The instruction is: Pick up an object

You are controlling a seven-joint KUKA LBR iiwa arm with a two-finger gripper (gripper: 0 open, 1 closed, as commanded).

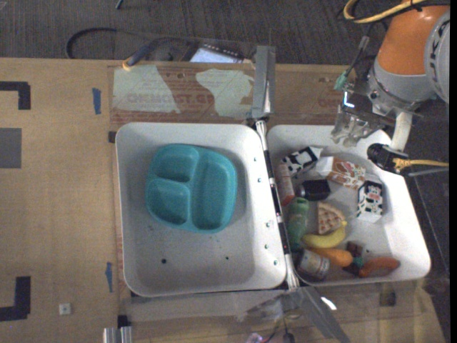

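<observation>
Camera view, entry one: the right bin (418,238), which we take as our landmark. Within it we count a black-and-white cow-patterned carton (300,160) near its far left corner, a second cow-patterned carton (370,199) toward its right wall, a flat printed packet (348,173) between those two, a small black object (314,189) just nearer than the first carton, a green bottle (298,217) along its left wall, a pizza slice (328,218) beside that bottle, a banana (325,239) just nearer, a carrot (378,266) by the near wall, and a tin can (313,264) in the near left corner.

Entry two: the left bin (136,263), touching the right bin's left wall, holds a teal divided plate (191,186).

Entry three: the gripper (351,131) hangs above the right bin's far wall, over the far end of the bin, apart from every item. We cannot tell how its fingers stand; nothing is seen between them.

Step in hand, as we judge it: the approach, with no object yet chosen by contact. The next move calls for carrying the gripper inward over one item, the printed packet or first carton being closest, then descending squarely on it.
</observation>
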